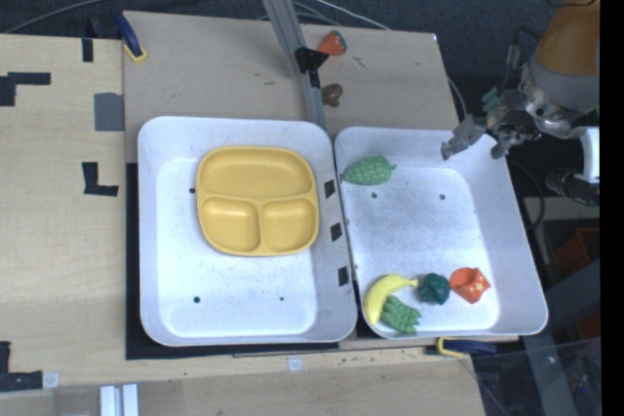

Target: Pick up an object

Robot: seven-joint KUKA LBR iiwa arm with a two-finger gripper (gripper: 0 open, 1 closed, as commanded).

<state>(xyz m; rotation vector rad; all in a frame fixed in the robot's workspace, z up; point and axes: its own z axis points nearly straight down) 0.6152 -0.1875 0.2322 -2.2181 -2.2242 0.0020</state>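
Gripper (475, 139) is hovering over the top right corner of the right bin (507, 209), at the rim. Its two fingers are sitting apart, nothing between them.

Candidate things are all lying in that bin, left of and below the claw. Nearest is the green leafy toy (369, 171), just left of the claw along the bin's upper edge, sitting alone. Well below the claw, at the bin's bottom edge, a cluster is sitting: yellow banana (382, 292), green bumpy piece (400, 315) touching it, dark green round piece (434, 288) beside, orange-red piece (470, 284) rightmost and most directly under the claw. Left bin (156, 209) is holding a yellow divided tray (258, 200), far left of the claw.

Handling, judged: these are looking like small plastic toy foods, so probably light, stiff, a bit slick, not fragile. The lone green leafy toy is looking easiest: clear space round it, pinch across its narrow width at the middle. The cluster is risking a nudge of neighbours; the banana's curve could be slipping out unless taken at mid-body.

No brands, labels or readable writing are showing anywhere.
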